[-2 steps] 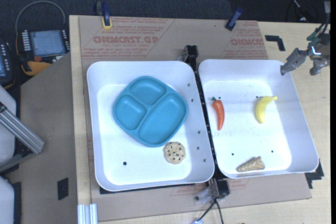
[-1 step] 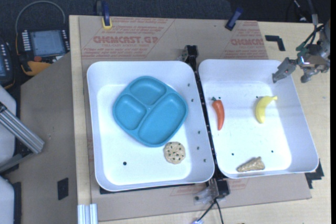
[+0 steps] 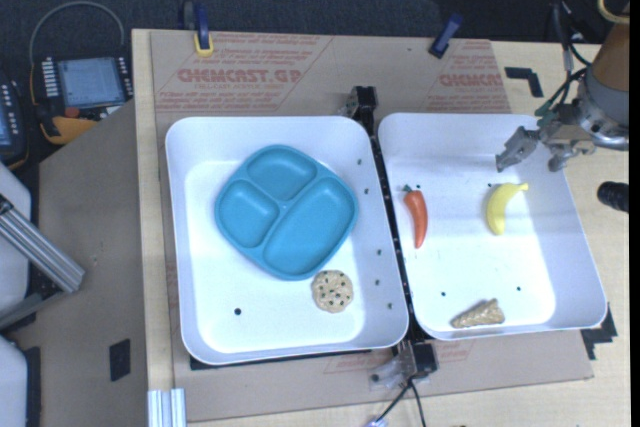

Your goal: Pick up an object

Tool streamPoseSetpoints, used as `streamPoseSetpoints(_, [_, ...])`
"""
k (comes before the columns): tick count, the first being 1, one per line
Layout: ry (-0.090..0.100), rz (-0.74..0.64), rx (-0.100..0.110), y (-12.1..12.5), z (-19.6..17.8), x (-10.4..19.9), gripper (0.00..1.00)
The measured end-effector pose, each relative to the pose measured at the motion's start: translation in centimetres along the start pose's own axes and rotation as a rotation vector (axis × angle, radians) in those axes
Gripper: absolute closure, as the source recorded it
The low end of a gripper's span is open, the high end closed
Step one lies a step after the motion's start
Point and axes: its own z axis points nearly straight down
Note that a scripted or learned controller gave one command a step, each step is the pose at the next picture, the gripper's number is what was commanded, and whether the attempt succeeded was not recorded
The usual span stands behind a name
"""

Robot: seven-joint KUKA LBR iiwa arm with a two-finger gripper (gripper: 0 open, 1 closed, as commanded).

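Bench: a pale board (image 3: 300, 65) printed with reddish lettering, clipped at its far edge by a yellow-and-blue clamp (image 3: 201, 30) and a blue clamp (image 3: 444, 35).
Room: dark carpet lies beyond the bench; a small screen unit (image 3: 88, 81) with a looping cable sits at the far left, and a metal rail (image 3: 35, 240) slants in at the left edge.
Left bin (image 3: 195, 215): it carries a blue divided plate (image 3: 285, 210) with three compartments, lying near the middle, and a chocolate chip cookie (image 3: 332, 291) just beside the plate's near edge.
Right bin (image 3: 570, 255): a red chili pepper (image 3: 416, 215) lies close to the bin's left wall, a yellow banana (image 3: 503, 205) sits toward the far middle, and a tan wedge-shaped piece (image 3: 478, 315) rests near the front wall.
Gripper (image 3: 535, 153): it hovers over the far right part of the right bin, just beyond the banana, its two grey fingers spread apart with nothing between them.
Contact: I cannot tell whether the fingertips touch the bin floor; they look clear of the banana.
Arm: it is cut off by the picture's right edge, so just the wrist shows.
Hard to make out: the tan piece is too small to name for certain; it could be a slice of bread or a cracker.
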Motion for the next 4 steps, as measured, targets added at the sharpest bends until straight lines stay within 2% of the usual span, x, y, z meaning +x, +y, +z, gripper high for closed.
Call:
streamPoseSetpoints(1, [-0.001, 0.001, -0.002, 0.5, 4.4, -0.1, 0.0])
streamPoseSetpoints(2, [-0.003, 0.0, -0.008, 0.6, 3.0, -0.2, 1.0])
streamPoseSetpoints(4, [-0.006, 0.001, -0.014, 0.6, -5.9, -0.4, 1.0])
